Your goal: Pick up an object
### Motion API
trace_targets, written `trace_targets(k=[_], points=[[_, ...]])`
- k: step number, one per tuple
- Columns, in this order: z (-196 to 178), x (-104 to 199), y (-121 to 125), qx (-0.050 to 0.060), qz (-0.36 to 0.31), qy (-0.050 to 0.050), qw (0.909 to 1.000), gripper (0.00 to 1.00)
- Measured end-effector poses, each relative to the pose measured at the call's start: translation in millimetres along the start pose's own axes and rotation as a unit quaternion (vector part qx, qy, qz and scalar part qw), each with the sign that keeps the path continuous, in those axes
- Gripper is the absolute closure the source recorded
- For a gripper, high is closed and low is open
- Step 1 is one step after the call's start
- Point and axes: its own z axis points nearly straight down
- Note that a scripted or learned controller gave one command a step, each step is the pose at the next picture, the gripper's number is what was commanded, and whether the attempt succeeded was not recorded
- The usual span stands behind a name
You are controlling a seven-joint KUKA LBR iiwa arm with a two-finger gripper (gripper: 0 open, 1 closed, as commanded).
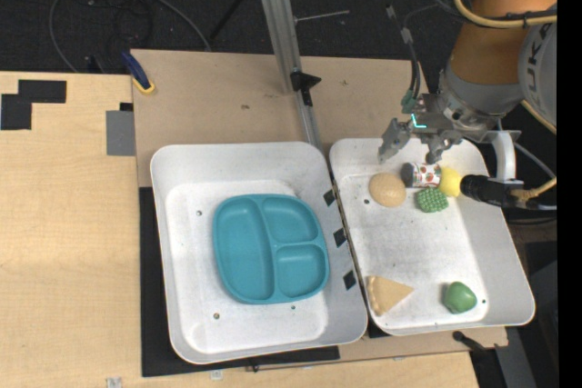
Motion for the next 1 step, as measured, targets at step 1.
trace_targets(k=[1], points=[[-0.7,0.0,0.4,-0.001,0.000,0.000,1.0000,0.00]])
